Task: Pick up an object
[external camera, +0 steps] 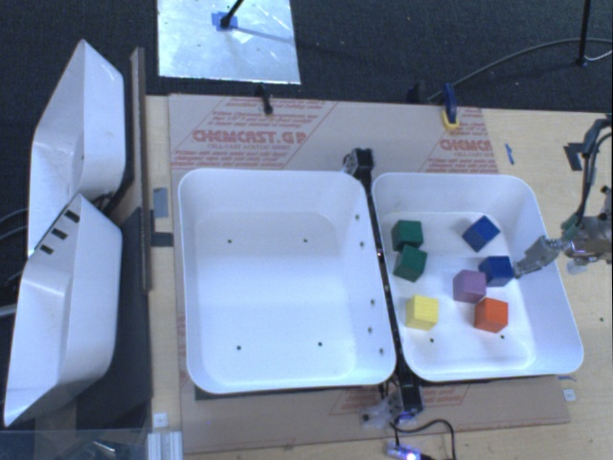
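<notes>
Now my end effector point(533, 255) hovers beside the small blue cube point(496, 269); approach stage. Whether it's open, I cannot tell. Next: descend squarely over it.

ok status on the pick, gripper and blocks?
Gripper at right bin's right wall, nothing held. Nearest: blue block, purple block touching it. Seven blocks in that bin, none lifted.
</notes>
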You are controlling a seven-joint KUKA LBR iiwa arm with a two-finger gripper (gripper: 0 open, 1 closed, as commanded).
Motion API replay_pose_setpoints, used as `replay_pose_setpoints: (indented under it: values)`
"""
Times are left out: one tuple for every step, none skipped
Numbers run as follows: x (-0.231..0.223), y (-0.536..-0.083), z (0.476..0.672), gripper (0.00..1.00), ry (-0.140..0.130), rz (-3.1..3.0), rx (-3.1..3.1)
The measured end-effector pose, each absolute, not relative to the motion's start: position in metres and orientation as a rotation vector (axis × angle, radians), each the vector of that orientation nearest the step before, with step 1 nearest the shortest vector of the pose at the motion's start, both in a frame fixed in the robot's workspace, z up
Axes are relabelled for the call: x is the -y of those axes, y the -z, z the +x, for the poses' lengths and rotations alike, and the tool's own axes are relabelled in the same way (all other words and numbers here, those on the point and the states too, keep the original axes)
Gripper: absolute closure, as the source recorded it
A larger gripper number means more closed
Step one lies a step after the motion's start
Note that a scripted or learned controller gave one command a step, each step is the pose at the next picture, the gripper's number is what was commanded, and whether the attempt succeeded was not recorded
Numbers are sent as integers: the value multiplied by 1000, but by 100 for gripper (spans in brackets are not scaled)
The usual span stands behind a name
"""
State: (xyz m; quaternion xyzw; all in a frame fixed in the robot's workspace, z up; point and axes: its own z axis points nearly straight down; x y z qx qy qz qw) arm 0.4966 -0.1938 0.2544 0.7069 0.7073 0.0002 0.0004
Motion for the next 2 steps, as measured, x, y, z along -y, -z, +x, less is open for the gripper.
replay_pose_setpoints:
  values:
    - [128,-205,493,0,1,2218,-2229]
    - [79,-186,522,0,-1,2162,-2280]
